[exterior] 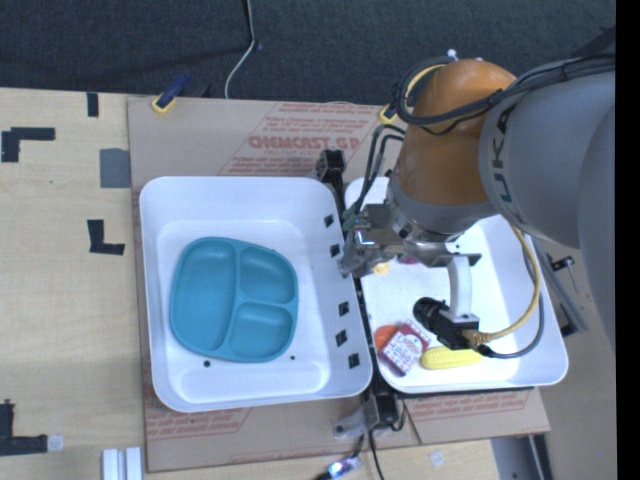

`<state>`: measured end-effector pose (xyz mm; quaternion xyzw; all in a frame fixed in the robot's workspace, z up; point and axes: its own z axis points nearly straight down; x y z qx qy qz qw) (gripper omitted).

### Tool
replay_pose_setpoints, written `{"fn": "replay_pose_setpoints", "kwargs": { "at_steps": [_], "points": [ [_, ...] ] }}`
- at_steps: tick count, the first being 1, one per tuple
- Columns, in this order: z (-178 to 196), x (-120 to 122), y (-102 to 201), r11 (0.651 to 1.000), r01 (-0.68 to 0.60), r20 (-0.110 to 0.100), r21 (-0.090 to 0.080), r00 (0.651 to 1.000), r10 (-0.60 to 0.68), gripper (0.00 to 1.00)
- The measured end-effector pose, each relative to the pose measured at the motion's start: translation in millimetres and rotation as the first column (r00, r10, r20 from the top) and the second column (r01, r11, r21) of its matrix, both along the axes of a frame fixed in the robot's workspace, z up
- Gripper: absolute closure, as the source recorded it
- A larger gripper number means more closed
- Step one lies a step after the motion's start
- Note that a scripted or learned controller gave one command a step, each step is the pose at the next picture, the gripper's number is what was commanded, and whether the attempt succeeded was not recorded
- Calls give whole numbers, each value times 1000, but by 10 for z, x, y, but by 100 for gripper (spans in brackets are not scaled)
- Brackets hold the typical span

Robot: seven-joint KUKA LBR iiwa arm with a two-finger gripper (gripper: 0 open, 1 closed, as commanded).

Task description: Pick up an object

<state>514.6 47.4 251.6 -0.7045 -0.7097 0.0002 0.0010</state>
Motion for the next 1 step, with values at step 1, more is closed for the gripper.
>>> {"fn": "replay_pose_setpoints", "kwargs": {
  "at_steps": [1],
  "points": [
    [7, 39, 523, 1000, 0, 0, -1, 1000, 0, 100]
  ]
}}
